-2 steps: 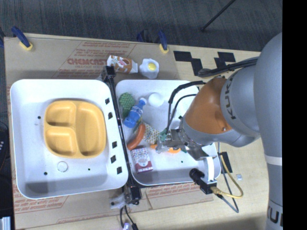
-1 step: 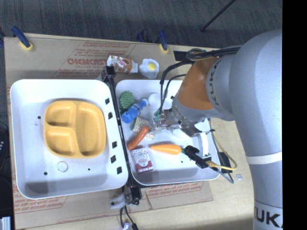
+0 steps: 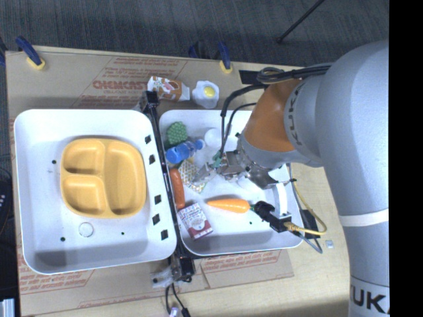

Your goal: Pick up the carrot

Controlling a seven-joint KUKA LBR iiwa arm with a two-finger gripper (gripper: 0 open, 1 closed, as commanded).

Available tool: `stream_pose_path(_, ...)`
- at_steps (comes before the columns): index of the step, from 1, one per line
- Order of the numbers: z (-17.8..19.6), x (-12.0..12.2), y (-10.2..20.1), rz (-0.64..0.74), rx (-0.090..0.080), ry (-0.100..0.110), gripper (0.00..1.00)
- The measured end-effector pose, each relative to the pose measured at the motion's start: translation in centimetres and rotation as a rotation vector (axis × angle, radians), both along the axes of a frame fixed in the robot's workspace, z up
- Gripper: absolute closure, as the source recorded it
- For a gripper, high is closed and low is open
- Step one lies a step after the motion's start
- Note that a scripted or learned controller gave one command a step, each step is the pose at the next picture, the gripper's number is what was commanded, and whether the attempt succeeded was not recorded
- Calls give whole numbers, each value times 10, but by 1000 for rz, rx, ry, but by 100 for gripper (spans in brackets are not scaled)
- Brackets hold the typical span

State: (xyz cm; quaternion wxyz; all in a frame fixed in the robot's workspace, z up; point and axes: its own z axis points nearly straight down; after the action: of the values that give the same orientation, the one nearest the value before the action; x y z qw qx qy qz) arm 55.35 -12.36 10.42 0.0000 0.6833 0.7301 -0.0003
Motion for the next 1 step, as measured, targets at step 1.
stream_pose_path(1,-13,-70,8,-106,2,5,0)
